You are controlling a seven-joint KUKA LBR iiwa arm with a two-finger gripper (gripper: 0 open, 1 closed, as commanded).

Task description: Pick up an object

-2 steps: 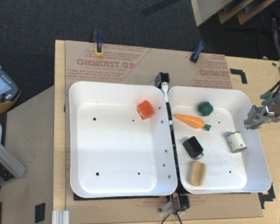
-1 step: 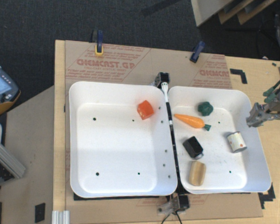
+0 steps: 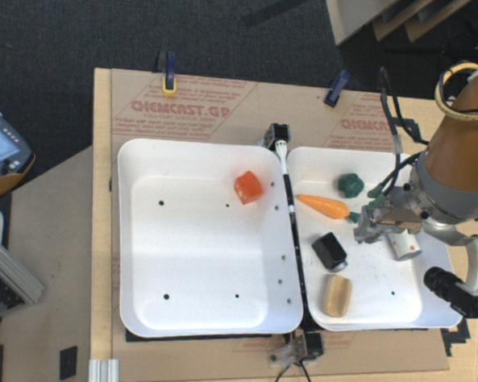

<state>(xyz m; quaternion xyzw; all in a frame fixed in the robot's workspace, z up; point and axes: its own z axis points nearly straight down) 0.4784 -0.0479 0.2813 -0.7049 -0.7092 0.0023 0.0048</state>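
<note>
We see a robotics laboratory test bench: two shallow white bins [image 3: 139, 245] sit side by side on a cardboard-covered board [image 3: 220, 104] held by blue clamps [image 3: 169, 67], with loose cables [image 3: 393, 115] trailing beside the grey and orange arm [image 3: 459, 151], dark carpet [image 3: 71, 30] around it, and aluminium framing [image 3: 4, 265] at the left edge

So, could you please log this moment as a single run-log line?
arm: over right bin | gripper: beside carrot, nothing seen held | right bin: green ball, black block, tan block | left bin: orange cube
</note>
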